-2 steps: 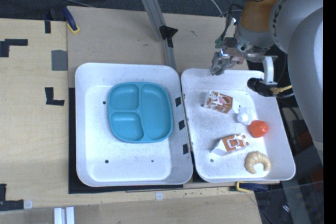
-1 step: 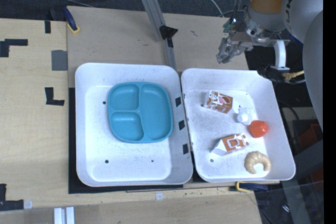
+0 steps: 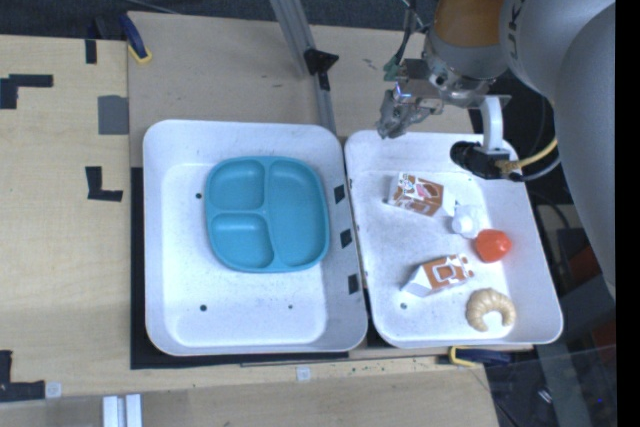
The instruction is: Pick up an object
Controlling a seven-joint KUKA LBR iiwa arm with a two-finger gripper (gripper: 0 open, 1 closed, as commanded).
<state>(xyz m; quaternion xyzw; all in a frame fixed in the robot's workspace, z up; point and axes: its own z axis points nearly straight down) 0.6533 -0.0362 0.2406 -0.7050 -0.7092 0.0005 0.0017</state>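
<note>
Camera view. The gripper (image 3: 393, 122) sits in the upper centre-right of the frame, above the far rim of the right bin (image 3: 540, 255), near that bin's upper-left corner. Nothing is visible between the fingers; whether they are spread or pressed together I cannot tell at this size.

The candidate objects all lie in the right bin. A small carton (image 3: 416, 194) lies in the upper middle of the bin, just below the gripper in the frame. A second carton (image 3: 441, 274) lies lower, a red ball-like item (image 3: 492, 244) toward the right wall, and a croissant-shaped item (image 3: 490, 309) in the lower right corner. A small white object (image 3: 465, 219) lies just beside the red one; its identity is unclear. The left bin (image 3: 170, 245) holds a blue divided plate (image 3: 267, 215).

Judgement: this is the approach step, and no grasp has been made. The upper carton is the nearest target. The next move calls for shifting the gripper down-frame over an object, aligning it across the object's narrow side, and descending clear of the bin rim before it closes.
</note>
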